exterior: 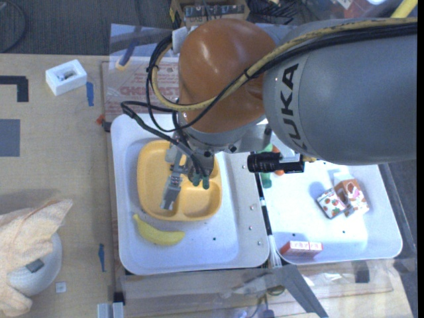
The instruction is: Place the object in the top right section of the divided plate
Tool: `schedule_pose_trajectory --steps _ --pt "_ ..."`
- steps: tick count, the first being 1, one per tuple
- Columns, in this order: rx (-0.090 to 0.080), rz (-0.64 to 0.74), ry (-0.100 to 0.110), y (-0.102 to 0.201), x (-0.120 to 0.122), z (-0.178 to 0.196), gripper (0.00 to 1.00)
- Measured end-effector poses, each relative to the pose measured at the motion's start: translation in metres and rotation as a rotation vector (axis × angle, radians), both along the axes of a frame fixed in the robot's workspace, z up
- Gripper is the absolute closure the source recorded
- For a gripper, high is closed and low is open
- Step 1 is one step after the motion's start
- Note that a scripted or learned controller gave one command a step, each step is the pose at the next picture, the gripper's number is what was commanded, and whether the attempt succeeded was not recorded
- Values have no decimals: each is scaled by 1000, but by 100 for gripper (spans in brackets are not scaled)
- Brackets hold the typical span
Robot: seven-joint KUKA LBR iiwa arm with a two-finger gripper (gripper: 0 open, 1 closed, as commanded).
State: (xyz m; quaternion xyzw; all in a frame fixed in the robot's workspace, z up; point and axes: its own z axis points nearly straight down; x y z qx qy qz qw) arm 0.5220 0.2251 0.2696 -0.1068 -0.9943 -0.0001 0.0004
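The arm's orange band (222, 75) and grey body (344, 91) cover the far rims of both white bins (199, 257) and the upper part of the yellow divided plate (152, 171), so its top sections cannot be made out. The gripper (185, 177) overlaps the plate's middle. A green and orange thing (268, 167) peeks from under the arm, mostly hidden. The arm itself is cut off at the right edge.
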Motion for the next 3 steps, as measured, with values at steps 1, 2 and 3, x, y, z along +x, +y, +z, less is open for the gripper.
schedule_pose_trajectory --steps 1,2,3 --pt "-1 -351 -2 1 16 164 0" --pt "-1 -345 -5 4 18 173 100" --pt "-2 -457 1 0 -41 28 100"
